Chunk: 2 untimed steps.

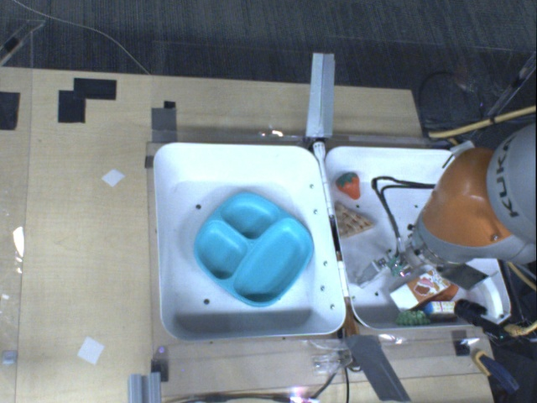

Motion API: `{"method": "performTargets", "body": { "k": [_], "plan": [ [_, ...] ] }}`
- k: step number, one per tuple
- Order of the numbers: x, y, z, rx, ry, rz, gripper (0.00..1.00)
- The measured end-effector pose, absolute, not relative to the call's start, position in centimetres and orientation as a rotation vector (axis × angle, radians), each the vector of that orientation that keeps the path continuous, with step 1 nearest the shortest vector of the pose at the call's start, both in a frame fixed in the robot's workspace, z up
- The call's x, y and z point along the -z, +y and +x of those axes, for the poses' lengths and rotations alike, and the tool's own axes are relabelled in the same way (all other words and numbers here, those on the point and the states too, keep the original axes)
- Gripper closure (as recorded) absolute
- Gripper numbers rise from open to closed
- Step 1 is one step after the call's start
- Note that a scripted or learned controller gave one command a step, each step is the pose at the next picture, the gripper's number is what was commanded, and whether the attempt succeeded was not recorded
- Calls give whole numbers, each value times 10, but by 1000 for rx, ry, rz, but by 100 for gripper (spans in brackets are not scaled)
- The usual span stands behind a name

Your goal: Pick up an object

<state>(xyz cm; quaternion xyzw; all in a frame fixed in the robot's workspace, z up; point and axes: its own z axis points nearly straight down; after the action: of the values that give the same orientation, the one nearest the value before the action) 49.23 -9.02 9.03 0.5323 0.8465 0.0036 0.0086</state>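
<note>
My gripper [393, 265] is low in the right bin [394, 159], near its front half, under the orange band of the arm [466, 204]. Just right of it lies a small white and orange box [428, 288], with a green piece [409, 316] and a blue piece [440, 309] by the front wall. A tan waffle-like piece [352, 221] lies to the gripper's left, and a red-orange strawberry-like toy [348, 185] sits further back. Nothing shows held in the gripper.
The left bin [168, 225] holds a large blue divided plate [252, 246]. A metal post [321, 95] stands behind the wall between the bins. The arm covers the right bin's right side.
</note>
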Motion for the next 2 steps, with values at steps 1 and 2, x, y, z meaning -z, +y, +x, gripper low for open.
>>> {"method": "performTargets", "body": {
  "k": [1, 2],
  "plan": [
    [-127, -185, 492, -2, 2703, 1588, 0],
    [-90, -98, 491, -10, 2578, 1770, 0]
  ]
}}
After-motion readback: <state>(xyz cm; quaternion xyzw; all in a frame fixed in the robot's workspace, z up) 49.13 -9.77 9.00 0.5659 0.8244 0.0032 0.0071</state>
